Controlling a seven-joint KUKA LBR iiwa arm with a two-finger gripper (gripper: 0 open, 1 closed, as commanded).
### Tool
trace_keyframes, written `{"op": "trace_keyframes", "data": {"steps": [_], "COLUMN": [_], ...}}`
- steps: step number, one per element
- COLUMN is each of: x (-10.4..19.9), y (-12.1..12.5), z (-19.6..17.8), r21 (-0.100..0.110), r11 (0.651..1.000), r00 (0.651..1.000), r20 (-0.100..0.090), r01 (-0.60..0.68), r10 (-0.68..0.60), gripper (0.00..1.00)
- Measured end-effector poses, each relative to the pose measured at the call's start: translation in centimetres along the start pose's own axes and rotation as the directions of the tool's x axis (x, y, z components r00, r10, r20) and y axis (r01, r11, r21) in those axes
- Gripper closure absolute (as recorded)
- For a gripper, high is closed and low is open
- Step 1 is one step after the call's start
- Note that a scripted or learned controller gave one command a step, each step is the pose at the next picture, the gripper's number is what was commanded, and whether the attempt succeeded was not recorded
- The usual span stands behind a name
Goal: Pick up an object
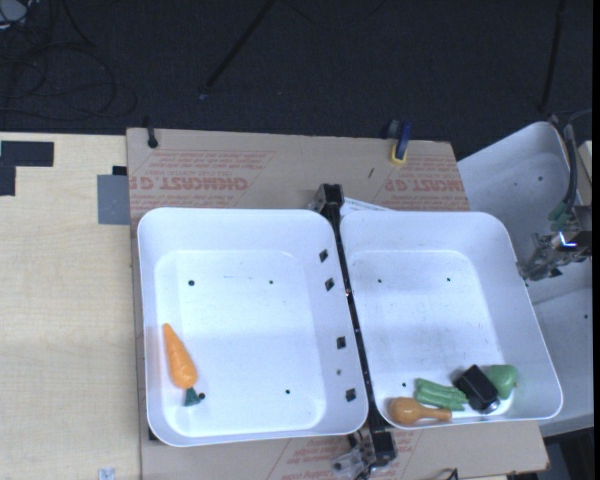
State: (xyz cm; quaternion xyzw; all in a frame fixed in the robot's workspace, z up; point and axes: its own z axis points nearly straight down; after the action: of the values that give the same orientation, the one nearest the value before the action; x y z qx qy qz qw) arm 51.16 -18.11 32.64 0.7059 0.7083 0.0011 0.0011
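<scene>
An orange carrot (179, 358) lies in the left bin (240, 230). In the right bin (430, 230), far from the carrot, cluster a green vegetable (442, 395), black block (476, 387) and orange gourd (416, 411). The gripper (563, 236) sits beyond that bin; its opening cannot be told.

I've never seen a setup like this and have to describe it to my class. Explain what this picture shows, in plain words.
This is one picture from a camera fixed above a workbench, looking down at a slant. Two shallow white bins sit side by side on a cardboard sheet. The job is for a robot arm to pick up an object.

The left bin holds a toy carrot, orange with a small dark green top, near its front left corner. The right bin holds a cluster along its front edge: an orange pear-shaped toy, a green pod-like toy vegetable, a black block and a rounded light-green piece.

Some machinery shows at the right edge, too unclear to make out; nothing is visibly being held.
</scene>
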Motion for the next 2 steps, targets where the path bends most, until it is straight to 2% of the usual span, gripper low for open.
{"op": "trace_keyframes", "data": {"steps": [1,2], "x": [-2.9,-3.0], "y": [-3.7,-0.8], "z": [-4.8,10.1], "r21": [0.001,0.018], "r11": [1.0,1.0], "r00": [1.0,1.0], "r20": [0.002,-0.006], "r01": [-0.006,-0.003], "r10": [0.006,0.003], "gripper": [1.0,1.0]}}
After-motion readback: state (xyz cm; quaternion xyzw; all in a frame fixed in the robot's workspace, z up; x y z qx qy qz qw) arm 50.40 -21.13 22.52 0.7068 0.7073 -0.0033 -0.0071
